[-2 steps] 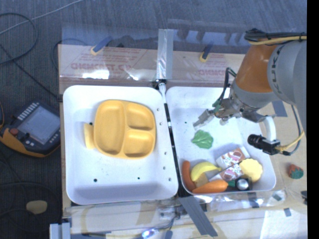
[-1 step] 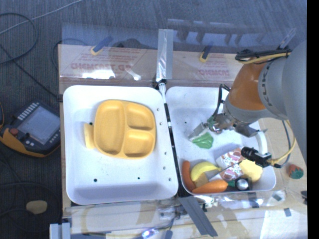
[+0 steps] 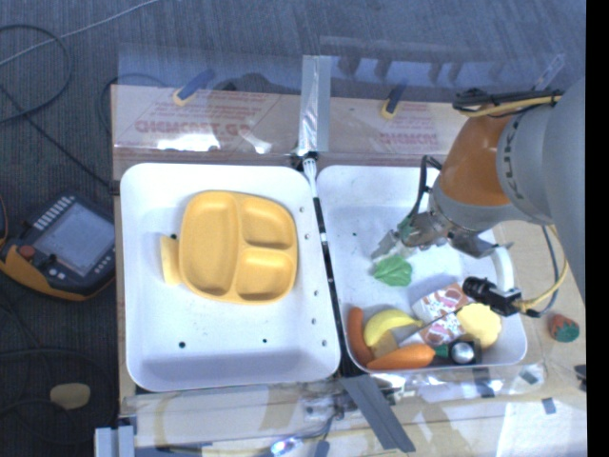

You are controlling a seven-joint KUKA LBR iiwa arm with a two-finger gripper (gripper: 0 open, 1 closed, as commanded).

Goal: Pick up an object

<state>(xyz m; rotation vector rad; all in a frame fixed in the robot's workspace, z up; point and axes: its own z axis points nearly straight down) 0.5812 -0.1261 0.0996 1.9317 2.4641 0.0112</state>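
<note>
From the overhead camera, you had the gripper (image 3: 400, 239) low in the right bin (image 3: 335, 255), fingers slightly parted and holding nothing; the green leaf (image 3: 393, 271) lay just below it, toward the bin's front.

Green leaf (image 3: 393, 271), right bin floor (image 3: 357, 246)

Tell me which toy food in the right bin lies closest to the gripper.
The green leaf, just below the gripper. It lies alone mid-bin, while the other foods are piled along the bin's near edge.
</note>
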